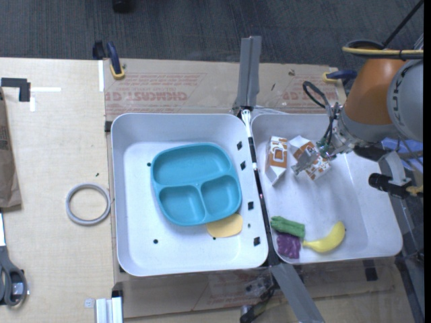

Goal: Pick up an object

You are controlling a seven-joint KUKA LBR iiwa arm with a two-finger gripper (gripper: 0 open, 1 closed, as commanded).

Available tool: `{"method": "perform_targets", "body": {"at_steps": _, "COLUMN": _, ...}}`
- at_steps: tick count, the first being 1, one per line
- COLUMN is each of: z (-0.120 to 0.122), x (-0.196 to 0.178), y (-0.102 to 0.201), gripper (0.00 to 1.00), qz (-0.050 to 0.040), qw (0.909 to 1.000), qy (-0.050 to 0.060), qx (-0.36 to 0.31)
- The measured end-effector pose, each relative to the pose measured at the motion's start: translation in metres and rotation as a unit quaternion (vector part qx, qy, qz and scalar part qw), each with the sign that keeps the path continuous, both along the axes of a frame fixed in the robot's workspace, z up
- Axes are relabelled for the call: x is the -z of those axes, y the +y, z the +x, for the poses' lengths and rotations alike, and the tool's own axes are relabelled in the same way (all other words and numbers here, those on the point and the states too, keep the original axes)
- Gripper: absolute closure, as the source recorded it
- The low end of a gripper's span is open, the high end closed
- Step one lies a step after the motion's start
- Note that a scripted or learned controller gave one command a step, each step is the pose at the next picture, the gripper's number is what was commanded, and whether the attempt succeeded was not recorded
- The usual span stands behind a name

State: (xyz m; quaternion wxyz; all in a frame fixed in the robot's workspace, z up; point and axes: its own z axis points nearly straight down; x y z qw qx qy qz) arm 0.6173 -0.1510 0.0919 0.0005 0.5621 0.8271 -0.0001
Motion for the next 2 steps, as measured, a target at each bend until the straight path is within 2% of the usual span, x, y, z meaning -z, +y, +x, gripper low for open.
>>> {"method": "perform_targets", "body": {"at_steps": 1, "z": 0.0, "x": -0.01, "y": -0.002, "gripper": 1.0, "qz": -0.0005, "qw": 1.0, "qy": -0.001, "qx": 0.002}}
{"method": "perform_targets", "body": {"at_steps": 2, "z": -0.016, "x": -0.139, "y": 0.063, "gripper": 1.0, "qz": -0.0002, "qw": 0.9966, "qy": 0.001, "qx": 0.083}}
